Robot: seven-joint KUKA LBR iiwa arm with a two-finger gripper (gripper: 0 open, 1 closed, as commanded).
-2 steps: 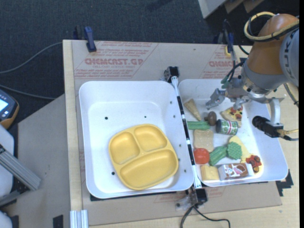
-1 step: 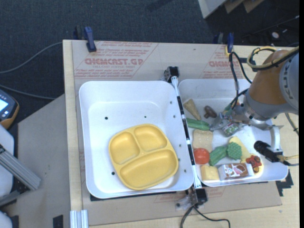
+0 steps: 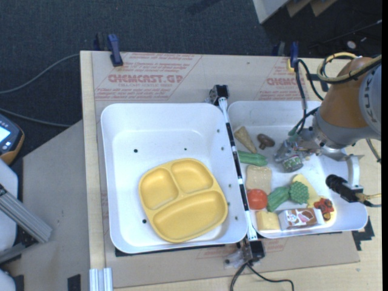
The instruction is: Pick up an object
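You cannot tell how the gripper (image 3: 291,157) is set; it hangs low in the right bin (image 3: 276,109), near a brown piece (image 3: 265,140). Judge the toy food light, hard, slick: grip across the green bean (image 3: 252,159).

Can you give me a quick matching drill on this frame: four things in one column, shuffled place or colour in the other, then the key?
Things:
1. yellow divided plate
2. red tomato
3. brown mushroom
4. end effector

Places:
A. upper part of the right bin, near the beige wedge
B. lying in the left bin
C. low over the middle of the right bin, under the orange-banded wrist
D. right bin, close to the divider between the bins, below the pale slice

Pairs: 1-B, 2-D, 3-A, 4-C
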